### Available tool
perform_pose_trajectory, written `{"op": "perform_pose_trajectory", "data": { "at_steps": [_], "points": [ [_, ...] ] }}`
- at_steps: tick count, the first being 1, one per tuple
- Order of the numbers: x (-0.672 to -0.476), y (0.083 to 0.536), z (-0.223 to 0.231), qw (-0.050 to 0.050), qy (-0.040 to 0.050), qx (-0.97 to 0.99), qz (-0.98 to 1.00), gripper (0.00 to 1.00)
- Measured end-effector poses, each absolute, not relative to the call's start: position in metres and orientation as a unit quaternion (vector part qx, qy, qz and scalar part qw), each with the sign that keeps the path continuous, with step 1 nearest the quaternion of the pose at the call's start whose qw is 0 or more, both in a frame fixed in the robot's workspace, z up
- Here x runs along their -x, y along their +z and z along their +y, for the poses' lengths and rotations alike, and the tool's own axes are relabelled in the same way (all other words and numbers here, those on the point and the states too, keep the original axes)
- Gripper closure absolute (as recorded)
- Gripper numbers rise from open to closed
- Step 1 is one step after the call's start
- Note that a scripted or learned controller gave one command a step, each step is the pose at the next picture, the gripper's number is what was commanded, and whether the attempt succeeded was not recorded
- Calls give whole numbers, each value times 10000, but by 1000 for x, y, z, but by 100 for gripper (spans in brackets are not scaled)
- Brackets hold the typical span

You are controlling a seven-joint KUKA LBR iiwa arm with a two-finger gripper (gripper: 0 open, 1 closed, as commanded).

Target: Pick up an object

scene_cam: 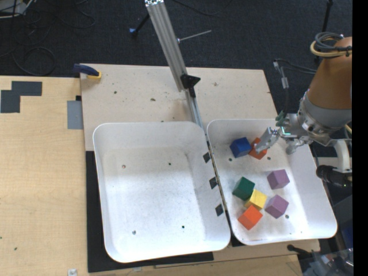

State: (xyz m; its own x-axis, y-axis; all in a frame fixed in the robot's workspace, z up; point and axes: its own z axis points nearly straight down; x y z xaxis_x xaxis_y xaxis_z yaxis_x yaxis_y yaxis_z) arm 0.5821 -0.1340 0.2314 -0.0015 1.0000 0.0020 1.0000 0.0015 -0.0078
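The right bin (322, 211) holds several small blocks. A blue cube (240, 147) lies at the bin's upper left, with a red block (258, 152) touching its right side. Lower down sit a green cube (244, 187), a yellow cube (258, 199) and an orange cube (250, 217) in a tight cluster. Two purple cubes (278, 179) (276, 205) lie to their right. My gripper (280, 142) hangs over the bin's upper part, open, its left finger (267, 138) just above the red block. Nothing sits between the fingers.
The left bin (109, 154) stands beside the right one, with black clips (213, 182) along the shared rim. A slanted aluminium bar (169, 45) rises behind the bins. A blue-and-yellow clamp (87, 71) lies at the board's far left corner.
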Motion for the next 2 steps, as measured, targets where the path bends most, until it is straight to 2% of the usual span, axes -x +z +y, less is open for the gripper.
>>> {"op": "perform_pose_trajectory", "data": {
  "at_steps": [1, 2],
  "points": [
    [-583, 234, -135, 14, 7, 7071, -7071, 0],
    [-588, 173, -129, 37, 24, 7066, -7076, 0]
  ]
}}
